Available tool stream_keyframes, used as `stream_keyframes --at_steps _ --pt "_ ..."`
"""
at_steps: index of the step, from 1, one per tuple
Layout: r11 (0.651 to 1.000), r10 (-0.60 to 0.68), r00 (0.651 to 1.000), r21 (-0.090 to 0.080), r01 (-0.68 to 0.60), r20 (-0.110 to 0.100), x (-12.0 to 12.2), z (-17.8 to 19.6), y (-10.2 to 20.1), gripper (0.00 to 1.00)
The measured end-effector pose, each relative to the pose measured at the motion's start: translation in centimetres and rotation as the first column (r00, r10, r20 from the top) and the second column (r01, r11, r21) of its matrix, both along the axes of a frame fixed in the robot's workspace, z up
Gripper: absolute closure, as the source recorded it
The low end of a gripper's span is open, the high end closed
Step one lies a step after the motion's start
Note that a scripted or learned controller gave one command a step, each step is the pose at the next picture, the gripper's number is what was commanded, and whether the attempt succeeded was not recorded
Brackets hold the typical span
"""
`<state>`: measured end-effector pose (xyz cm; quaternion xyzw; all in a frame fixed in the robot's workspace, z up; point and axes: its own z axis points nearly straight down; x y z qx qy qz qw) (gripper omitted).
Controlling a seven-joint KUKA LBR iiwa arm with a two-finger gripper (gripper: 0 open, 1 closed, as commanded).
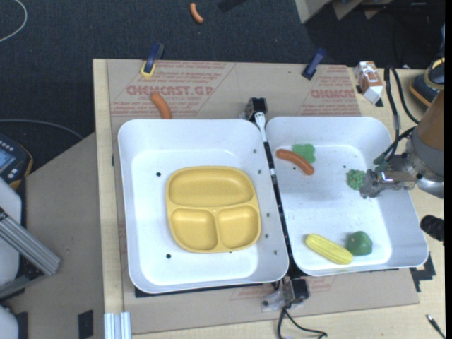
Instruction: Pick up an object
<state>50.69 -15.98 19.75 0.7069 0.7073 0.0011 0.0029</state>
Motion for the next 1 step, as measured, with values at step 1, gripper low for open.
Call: stream_keyframes --at_steps 1 --pt "1.0 0.0 1.0 0.0 0.0 0.0 0.12 2.94 -0.03 1.0"
